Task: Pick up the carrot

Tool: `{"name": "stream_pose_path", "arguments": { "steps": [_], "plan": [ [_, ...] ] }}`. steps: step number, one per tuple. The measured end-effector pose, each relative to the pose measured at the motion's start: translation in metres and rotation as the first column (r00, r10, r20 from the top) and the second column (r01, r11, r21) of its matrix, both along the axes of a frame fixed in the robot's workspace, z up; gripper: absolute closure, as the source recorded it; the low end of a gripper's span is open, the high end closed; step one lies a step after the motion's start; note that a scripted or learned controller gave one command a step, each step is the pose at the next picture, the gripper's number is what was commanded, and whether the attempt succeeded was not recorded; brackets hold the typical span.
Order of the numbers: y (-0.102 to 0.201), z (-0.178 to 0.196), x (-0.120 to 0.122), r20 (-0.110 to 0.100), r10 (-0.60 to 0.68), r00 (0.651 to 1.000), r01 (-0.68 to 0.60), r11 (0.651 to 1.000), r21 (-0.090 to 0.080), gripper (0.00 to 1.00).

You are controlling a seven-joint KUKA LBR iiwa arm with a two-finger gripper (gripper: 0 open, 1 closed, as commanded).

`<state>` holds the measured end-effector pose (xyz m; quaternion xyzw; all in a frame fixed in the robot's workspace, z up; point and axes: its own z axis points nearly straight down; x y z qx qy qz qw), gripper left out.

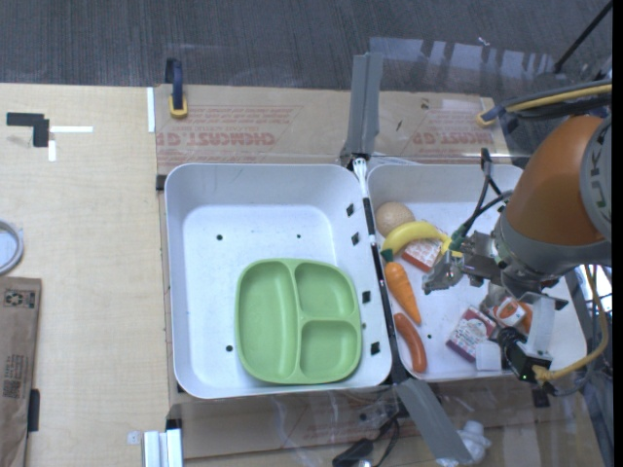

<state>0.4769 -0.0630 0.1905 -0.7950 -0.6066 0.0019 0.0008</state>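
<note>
in the camera view, the carrot [401, 291] lies in the right bin [440, 191] close to its left wall, below a banana [417, 236] and above a red sausage [412, 341]. the gripper [441, 274] hovers just right of the carrot, holding nothing; whether its jaws are apart or together i cannot tell. a green divided plate [298, 321] sits in the left bin [195, 261].

A single fixed camera sits high above the pale wooden bench [78, 261], looking down at a slant on both shallow white plastic bins [195, 202], far enough to take in the dark grey ribbed floor [243, 17] at the far side
</note>
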Motion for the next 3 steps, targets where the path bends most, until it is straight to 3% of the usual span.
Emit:
{"name": "stream_pose_path", "arguments": {
  "steps": [1, 2, 3],
  "plan": [
    [0.029, 0.0, 0.006, -0.001, -0.139, 0.99, 0.139, 0.99, -0.001, 0.0],
    [-0.034, -0.096, 0.001, 0.006, 0.07, 0.998, -0.07, 0.998, 0.002, 0.0],
    [0.025, 0.0, 0.067, 0.002, 0.353, 0.935, -0.353, 0.935, 0.001, 0.0]
  ]
}}
